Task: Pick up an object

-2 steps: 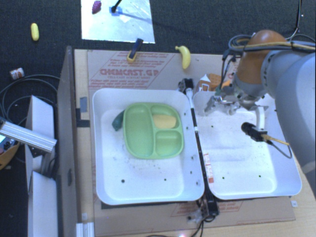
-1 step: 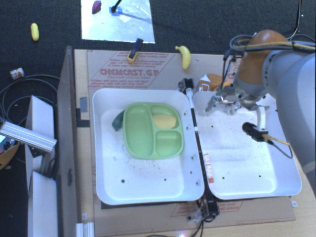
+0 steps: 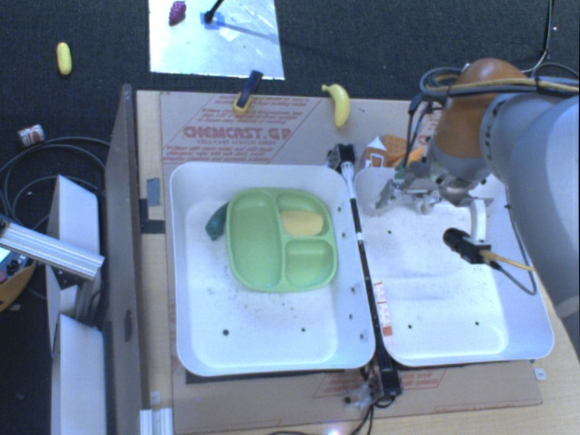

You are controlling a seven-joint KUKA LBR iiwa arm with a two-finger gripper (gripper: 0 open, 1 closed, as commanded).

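In the camera view, our grey arm's pincer (image 3: 410,194) hangs over the right white plastic bin's (image 3: 453,333) far corner; we cannot tell its state. The likeliest pick, a yellow block (image 3: 302,221), lies in the green divided tray (image 3: 279,240) in the left bin, well apart, so a descent here may grasp nothing. The cardboard sheet (image 3: 245,125) on the desk reads "CHEMCAST GP".

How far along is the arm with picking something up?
Nothing looks picked yet. The gripper hangs over the right bin, at its far edge. The green divided tray with its yellow item lies in the left bin. The whole grasp is left.
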